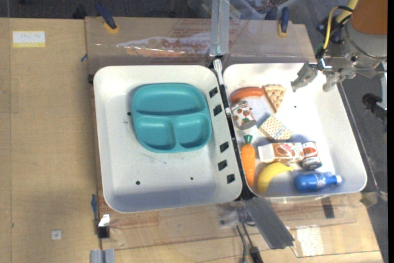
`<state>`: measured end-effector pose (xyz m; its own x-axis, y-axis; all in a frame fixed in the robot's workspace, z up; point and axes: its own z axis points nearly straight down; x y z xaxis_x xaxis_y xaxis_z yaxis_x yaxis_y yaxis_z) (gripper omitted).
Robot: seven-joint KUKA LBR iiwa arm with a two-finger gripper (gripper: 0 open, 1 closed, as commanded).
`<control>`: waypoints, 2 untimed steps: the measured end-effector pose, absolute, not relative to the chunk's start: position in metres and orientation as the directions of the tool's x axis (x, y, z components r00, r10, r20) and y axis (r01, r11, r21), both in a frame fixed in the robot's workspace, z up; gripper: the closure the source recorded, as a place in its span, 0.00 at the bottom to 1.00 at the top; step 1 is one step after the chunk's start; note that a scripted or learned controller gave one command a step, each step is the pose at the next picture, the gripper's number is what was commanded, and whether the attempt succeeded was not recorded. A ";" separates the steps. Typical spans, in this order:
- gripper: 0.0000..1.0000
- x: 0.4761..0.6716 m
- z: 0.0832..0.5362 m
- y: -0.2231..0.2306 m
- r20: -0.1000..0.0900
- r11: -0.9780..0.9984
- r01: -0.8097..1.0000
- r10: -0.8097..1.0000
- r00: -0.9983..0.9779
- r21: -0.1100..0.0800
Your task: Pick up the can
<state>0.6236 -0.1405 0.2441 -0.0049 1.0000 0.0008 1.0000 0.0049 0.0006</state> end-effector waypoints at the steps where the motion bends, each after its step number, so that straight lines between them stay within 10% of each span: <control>1: 0.00 0.625 0.141 -0.095 0.001 0.037 0.999 0.999 -0.037 0.000; 2: 0.00 0.547 0.100 -0.141 0.000 0.060 0.998 0.998 -0.060 0.000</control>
<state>0.5470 -0.1409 0.1001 -0.0604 0.9982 0.0003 0.9982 0.0604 0.0005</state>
